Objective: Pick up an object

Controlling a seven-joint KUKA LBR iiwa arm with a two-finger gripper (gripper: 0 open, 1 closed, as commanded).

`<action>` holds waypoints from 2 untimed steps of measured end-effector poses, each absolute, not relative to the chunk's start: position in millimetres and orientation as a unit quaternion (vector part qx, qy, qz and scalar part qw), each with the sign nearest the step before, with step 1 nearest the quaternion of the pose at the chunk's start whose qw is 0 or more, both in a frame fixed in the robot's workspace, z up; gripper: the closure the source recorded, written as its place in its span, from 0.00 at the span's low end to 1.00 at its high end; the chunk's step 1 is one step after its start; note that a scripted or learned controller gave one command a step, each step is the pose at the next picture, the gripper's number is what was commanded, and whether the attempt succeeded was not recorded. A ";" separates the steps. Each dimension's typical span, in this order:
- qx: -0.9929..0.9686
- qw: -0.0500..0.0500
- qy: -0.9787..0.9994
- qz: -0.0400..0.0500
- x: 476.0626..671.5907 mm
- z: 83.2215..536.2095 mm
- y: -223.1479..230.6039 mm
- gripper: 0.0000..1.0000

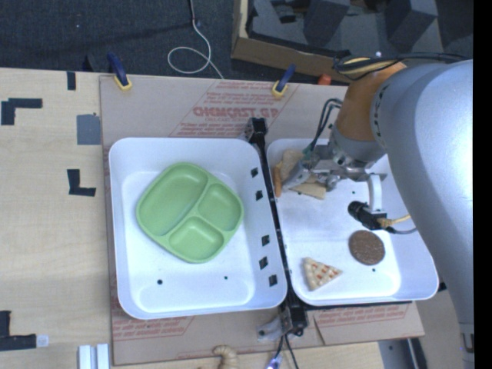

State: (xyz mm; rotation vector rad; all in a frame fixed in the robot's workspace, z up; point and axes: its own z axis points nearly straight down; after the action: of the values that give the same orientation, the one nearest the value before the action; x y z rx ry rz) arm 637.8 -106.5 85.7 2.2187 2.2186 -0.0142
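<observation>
My gripper [314, 174] is low over the far left corner of the right bin [415, 279], reaching in from the right. Directly under and beside it lie two tan, bread-like pieces: one [288, 162] toward the bin's back wall and one [312, 191] just in front of the gripper. The view does not show whether either piece is gripped. Nearer the front of the same bin lie a round brown cookie [367, 247] and a toy pizza slice [320, 272].
The left bin [127, 283] holds a green divided plate [190, 211]. A black divider [267, 214] runs between the two bins. The grey arm [430, 137] covers the right bin's far right part. Blue clamps [118, 73] hold the cardboard sheet at the back.
</observation>
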 end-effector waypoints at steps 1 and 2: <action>0.706 -0.010 0.708 -0.019 660.7 84.6 -110.5 0.00; 0.707 -0.011 0.707 -0.023 658.3 93.1 -112.7 1.00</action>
State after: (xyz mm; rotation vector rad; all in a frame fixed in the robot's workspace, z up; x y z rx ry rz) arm 658.3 -112.7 93.1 2.2348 2.2367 -0.0727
